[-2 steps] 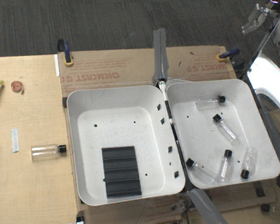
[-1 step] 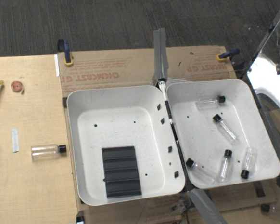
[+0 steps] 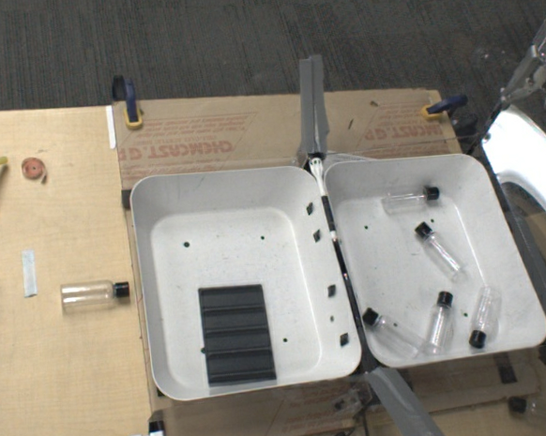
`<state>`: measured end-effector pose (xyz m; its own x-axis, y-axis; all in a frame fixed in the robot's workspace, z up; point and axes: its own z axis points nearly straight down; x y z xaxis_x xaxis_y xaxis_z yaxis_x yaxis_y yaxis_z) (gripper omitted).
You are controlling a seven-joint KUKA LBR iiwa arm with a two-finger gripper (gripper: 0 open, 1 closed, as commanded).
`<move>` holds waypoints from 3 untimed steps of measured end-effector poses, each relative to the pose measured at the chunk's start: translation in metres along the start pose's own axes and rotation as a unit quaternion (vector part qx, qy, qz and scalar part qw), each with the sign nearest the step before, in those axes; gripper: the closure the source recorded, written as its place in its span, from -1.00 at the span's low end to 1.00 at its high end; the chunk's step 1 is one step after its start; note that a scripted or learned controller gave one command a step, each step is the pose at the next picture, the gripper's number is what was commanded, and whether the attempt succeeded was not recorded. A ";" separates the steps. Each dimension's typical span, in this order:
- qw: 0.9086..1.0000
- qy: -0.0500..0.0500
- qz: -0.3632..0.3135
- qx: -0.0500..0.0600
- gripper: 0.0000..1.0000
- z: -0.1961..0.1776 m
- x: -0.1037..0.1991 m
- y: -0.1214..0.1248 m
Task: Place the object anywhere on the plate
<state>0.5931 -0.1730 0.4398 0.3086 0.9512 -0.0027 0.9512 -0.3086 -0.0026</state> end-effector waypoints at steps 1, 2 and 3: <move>0.998 0.000 0.065 0.000 -1.00 0.011 0.067 0.036; 0.988 0.000 0.155 0.001 -1.00 0.000 -0.019 0.014; 0.998 0.000 0.065 0.001 -1.00 0.000 -0.064 -0.059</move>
<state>0.5172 -0.2151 0.4405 0.4293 0.9031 -0.0027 0.9031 -0.4294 -0.0037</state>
